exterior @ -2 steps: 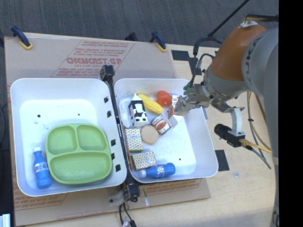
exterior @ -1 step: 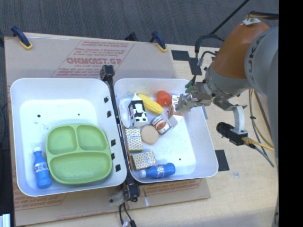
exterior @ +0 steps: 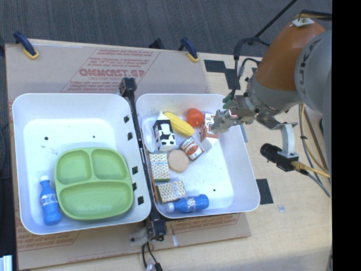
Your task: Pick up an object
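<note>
1. Object to pick: no single item is assigned; the candidates lie in the right shallow white plastic bin (exterior: 240, 185), clustered in its far half.
2. Candidates, located relative to the right bin:
   - Round red glossy tomato-like ball (exterior: 195, 117), near the far wall.
   - Yellow smooth banana-shaped toy (exterior: 179, 124), just beside the red ball on the side toward the bin divider.
   - Black-and-white carton with a cow print (exterior: 164, 135), upright near the divider wall.
   - Small cylindrical can with a red-and-white label (exterior: 192, 148), lying tilted at mid-bin.
   - Flat tan disc, matte, cookie-like (exterior: 178, 161), touching the can.
   - Two patterned square packets (exterior: 169, 191), along the divider wall.
   - Blue plastic bottle with a white label (exterior: 189, 204), lying on its side by the near wall.
3. Gripper (exterior: 217, 123): positioned over the far right part of the right bin, beside the red ball. Finger state cannot be told from the camera view; no item is visibly held.
4. Progress, as a judgement: the pick is not accomplished. All candidates rest on the bin floor. Descent, closure and lift remain.
5. Handling note: rigid, smooth, rounded items may slip; the flat packets offer little edge.
</note>
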### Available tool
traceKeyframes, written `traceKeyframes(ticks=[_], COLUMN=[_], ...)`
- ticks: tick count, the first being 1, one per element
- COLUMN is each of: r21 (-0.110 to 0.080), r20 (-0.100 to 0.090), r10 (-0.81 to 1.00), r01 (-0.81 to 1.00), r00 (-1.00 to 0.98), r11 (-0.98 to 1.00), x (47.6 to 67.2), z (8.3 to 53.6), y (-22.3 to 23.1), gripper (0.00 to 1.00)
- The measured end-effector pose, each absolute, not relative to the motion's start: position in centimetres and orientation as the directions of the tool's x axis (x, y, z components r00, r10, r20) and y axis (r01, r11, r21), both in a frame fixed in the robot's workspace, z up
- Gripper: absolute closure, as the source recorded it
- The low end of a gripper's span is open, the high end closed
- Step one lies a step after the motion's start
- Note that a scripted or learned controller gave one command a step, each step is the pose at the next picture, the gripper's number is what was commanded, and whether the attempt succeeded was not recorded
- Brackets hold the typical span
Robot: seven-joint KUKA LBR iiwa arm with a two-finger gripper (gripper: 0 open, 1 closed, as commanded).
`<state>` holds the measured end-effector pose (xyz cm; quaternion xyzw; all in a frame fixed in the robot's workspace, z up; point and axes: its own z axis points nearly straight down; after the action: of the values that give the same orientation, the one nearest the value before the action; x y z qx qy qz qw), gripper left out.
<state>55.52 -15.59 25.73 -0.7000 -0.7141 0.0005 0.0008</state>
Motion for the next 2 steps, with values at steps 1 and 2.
traceKeyframes(ticks=[1, 2], r21=[-0.002, 0.0], r20=[-0.001, 0.0], r10=[1.0, 1.0], r01=[1.0, 1.0], r00=[-0.007, -0.008], r11=[0.007, 0.008], x=[62.0, 64.1], z=[21.0, 20.2], y=[-17.5, -18.4], gripper=[1.0, 1.0])
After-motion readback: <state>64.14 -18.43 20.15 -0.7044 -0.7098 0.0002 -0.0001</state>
